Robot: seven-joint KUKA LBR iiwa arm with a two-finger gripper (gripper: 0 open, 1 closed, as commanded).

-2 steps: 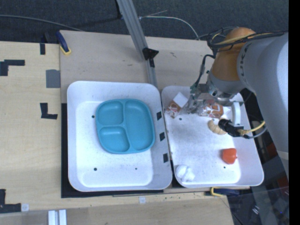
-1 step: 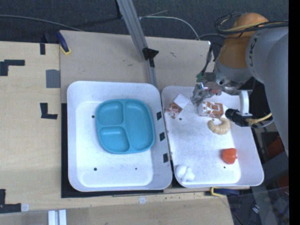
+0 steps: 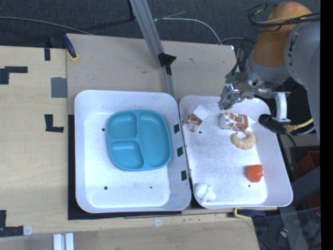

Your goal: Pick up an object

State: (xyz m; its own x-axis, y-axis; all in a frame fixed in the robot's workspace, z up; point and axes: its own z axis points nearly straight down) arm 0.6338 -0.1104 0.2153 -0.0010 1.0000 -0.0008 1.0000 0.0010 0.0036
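Observation:
My gripper (image 3: pixel 227 99) hangs over the far edge of the right bin (image 3: pixel 270 191), just above a small white and orange box (image 3: pixel 233 121). Nothing shows between its fingers. A tan croissant-shaped piece (image 3: pixel 244 139) lies right below that box. A small white and brown packet (image 3: pixel 195 117) lies at the bin's far left. A red-orange block (image 3: pixel 254 173) sits toward the right side, and a white crumpled piece (image 3: pixel 205 192) rests in the near left corner.
The left bin (image 3: pixel 88 155) holds a blue divided plate (image 3: pixel 139 139). A grey metal pole (image 3: pixel 148 27) rises behind the bins. The bench's tan surface (image 3: pixel 31 139) stretches to the left with black tape marks.

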